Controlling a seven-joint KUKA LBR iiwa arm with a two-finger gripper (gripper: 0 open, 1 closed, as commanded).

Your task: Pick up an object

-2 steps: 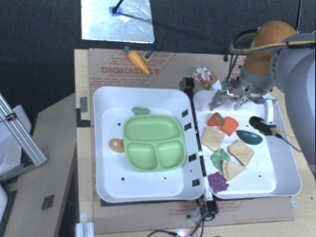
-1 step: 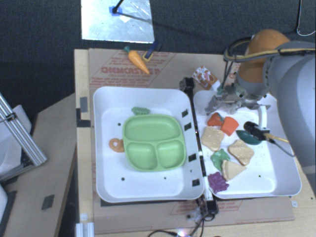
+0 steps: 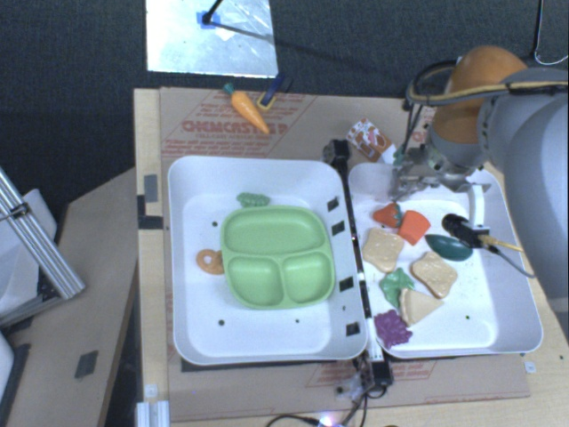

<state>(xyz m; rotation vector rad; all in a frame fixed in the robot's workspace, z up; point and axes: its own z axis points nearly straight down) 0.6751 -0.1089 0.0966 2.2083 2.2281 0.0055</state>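
My gripper hangs over the back left corner of the right bin, reaching in from the right. Just below it lie a red piece and an orange piece; I cannot tell whether it touches them. Further forward in this bin lie two toast slices, a dark teal piece, a green leafy piece, a pale wedge and purple grapes.
The left bin holds a green divided plate, a small brown pretzel ring and a green piece. Behind the bins, a toy carrot and a small printed packet lie on the cardboard. A foil sheet lies farther back.
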